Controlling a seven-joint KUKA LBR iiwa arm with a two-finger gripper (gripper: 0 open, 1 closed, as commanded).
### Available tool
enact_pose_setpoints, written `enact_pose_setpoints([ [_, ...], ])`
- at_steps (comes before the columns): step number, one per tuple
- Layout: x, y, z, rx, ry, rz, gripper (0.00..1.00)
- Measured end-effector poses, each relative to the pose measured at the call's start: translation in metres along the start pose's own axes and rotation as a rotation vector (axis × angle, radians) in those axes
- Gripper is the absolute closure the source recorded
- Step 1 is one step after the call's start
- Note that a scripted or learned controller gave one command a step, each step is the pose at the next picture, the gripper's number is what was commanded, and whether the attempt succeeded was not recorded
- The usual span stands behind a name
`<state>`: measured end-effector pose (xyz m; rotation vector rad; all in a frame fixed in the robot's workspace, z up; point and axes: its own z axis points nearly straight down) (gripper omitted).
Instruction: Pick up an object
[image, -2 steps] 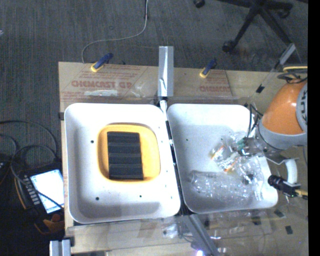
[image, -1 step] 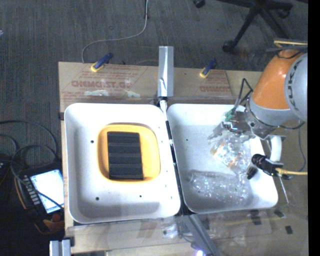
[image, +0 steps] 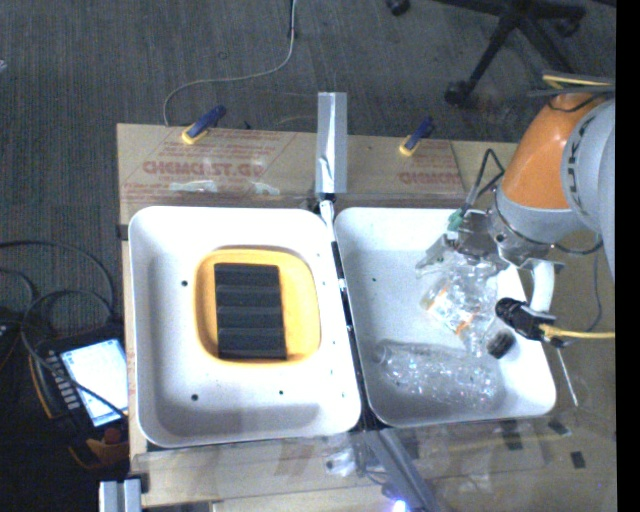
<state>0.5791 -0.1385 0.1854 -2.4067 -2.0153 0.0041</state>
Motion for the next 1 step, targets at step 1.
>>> enact_pose_setpoints([
  [1, 0.0008, 0.0, -0.0081, 0.002, -0.001, -0.002, 1.0],
])
